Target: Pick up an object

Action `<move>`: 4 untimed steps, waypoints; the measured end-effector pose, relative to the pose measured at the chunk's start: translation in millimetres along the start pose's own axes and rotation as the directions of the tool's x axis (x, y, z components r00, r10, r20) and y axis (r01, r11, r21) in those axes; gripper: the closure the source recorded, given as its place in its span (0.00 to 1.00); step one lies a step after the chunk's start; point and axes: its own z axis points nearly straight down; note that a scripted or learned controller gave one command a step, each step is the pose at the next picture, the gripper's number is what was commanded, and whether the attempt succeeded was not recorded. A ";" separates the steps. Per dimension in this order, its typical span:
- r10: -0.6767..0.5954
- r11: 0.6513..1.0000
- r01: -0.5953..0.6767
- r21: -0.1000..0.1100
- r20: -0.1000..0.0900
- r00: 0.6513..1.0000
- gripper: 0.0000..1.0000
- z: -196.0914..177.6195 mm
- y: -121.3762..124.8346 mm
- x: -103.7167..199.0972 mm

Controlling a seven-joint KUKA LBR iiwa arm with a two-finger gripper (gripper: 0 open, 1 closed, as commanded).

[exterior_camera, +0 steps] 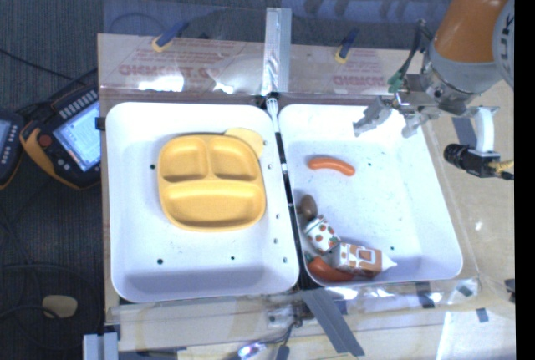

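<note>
Gripper [389, 121] poised over the right bin's [418, 208] far edge, fingers spread and apparently holding nothing, orange sausage [332, 165] lying just below it, yellow divided tray [212, 182] in the left bin [134, 266].

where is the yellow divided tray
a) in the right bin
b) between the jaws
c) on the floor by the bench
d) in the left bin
d) the yellow divided tray lies flat in the left bin, while the right bin holds the orange sausage and a cluster of small items.
</note>
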 end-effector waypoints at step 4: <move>-0.118 0.993 0.118 -0.013 0.004 0.993 0.00 164.6 -4.4 24.8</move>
